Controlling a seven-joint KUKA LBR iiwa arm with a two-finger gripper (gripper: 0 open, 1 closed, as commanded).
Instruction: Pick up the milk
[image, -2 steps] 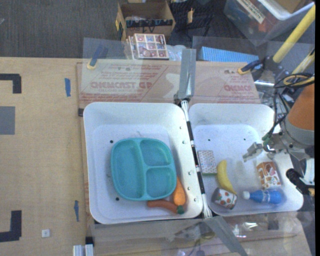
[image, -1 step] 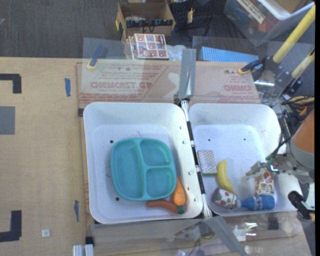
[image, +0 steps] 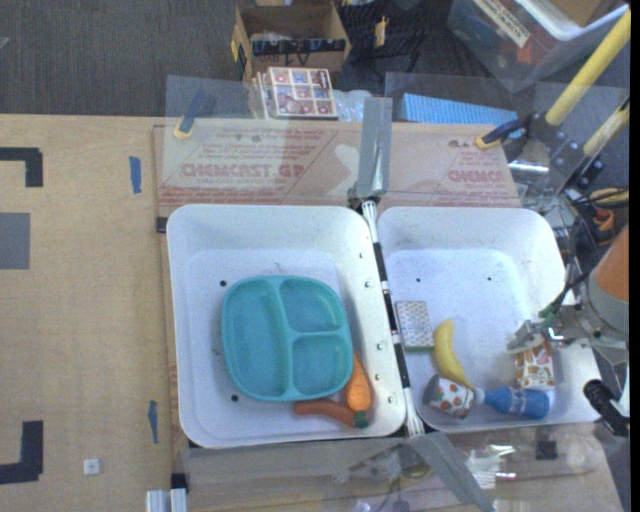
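I see gripper (image: 535, 338) low in right bin (image: 470, 245), just above milk carton (image: 534, 368) by its right wall | claw state: cannot tell | carton upright beside blue bottle (image: 520, 402); suits top-down grasp

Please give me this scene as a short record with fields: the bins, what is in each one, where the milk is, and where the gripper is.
left bin: teal divided plate, carrot, red-orange item at the near edge
right bin: banana, small grey patterned pad, spotted cup on its side, blue bottle lying down, milk carton
milk carton: upright, near the bin's right wall, just behind the blue bottle
gripper: right above the milk carton's top; a grasp cannot be confirmed
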